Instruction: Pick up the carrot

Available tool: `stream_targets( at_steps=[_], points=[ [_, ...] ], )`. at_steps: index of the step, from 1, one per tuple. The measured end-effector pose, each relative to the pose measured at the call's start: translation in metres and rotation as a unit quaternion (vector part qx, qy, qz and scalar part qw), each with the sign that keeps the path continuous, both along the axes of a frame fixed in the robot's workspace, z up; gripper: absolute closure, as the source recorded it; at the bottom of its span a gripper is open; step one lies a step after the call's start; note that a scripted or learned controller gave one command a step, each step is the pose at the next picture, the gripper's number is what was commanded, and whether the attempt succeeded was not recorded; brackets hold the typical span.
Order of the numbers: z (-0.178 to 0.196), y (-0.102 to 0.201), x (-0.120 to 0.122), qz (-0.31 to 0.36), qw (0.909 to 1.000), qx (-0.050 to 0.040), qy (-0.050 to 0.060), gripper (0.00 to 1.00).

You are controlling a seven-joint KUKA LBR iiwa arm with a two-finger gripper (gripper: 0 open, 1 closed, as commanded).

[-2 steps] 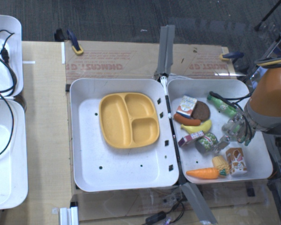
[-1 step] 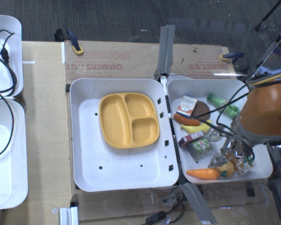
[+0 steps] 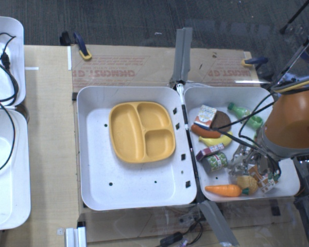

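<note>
The carrot (image 3: 224,190) is orange with a green tip and lies flat at the near edge of the right bin (image 3: 293,189). My gripper (image 3: 245,163) hangs low over the right part of that bin, up and to the right of the carrot, above a cluster of small items. The arm's orange band (image 3: 293,122) rises behind it and hides part of the bin.
The right bin also holds a green can (image 3: 215,161), a banana (image 3: 215,140), a red sausage (image 3: 205,131), a small carton (image 3: 205,116), a green bottle (image 3: 245,115) and snack packets (image 3: 257,181). A yellow divided plate (image 3: 142,131) lies in the left bin (image 3: 92,179).
</note>
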State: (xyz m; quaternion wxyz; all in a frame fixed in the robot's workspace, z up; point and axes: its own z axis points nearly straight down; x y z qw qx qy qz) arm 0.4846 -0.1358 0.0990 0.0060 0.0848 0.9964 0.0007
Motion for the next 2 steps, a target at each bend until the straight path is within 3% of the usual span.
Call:
stream_targets(
  at_steps=[1, 2],
  points=[
    [0.0896, 0.0831, -0.005, -0.051, 0.9986, 0.0003, 0.007, 1.0],
    [0.095, 0.0831, -0.003, -0.052, 0.9986, 0.0007, 0.009, 1.0]
  ],
)
